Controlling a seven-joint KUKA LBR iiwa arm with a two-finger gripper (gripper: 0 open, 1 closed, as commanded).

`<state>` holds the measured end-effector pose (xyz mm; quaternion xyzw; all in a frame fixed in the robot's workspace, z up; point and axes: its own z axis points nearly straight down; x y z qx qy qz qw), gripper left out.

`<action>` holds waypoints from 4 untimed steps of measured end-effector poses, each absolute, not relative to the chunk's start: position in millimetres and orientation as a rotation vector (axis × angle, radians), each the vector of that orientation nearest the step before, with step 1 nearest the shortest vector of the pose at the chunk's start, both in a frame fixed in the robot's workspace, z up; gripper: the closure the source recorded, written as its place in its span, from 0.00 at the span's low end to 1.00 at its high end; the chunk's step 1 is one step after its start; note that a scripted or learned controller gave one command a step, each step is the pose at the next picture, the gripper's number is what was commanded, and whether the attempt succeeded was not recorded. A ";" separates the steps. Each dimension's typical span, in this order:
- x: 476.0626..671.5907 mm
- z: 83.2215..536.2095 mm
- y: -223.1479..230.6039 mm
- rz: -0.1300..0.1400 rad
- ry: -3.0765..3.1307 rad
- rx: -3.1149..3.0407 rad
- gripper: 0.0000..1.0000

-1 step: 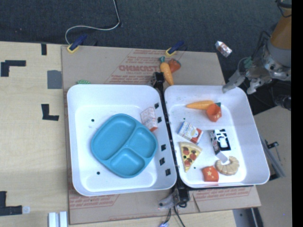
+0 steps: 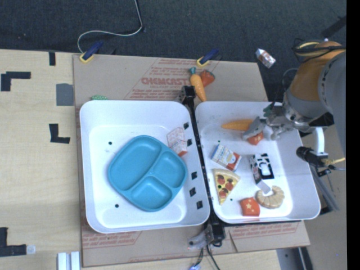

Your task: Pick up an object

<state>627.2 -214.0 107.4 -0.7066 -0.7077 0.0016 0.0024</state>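
My gripper [image 2: 259,129] reaches in from the right and hangs low over the upper part of the right bin [image 2: 301,204]. Its tip is right over a small red item [image 2: 256,139] and next to an orange carrot-shaped piece [image 2: 238,125]. Further down the same bin lie a small white carton [image 2: 226,156], a pizza slice [image 2: 224,183], a black-and-white box [image 2: 262,167], a croissant [image 2: 271,197] and a red fruit piece [image 2: 250,207]. Nothing shows as lifted.
The left bin [image 2: 93,151] holds a blue divided plate [image 2: 147,173] and a small printed carton [image 2: 178,140] near the divider. A toy carrot [image 2: 198,85] lies on the cardboard above the bins. A cable [image 2: 133,16] loops across the dark floor at the top.
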 end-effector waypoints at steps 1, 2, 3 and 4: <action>661.7 85.5 -163.9 0.004 -2.223 -2.214 0.00; 588.7 86.6 -157.5 0.000 -2.224 -2.223 0.00; 635.4 86.2 -126.5 -0.005 -2.227 -2.221 0.00; 635.3 96.5 -127.0 -0.002 -2.228 -2.221 1.00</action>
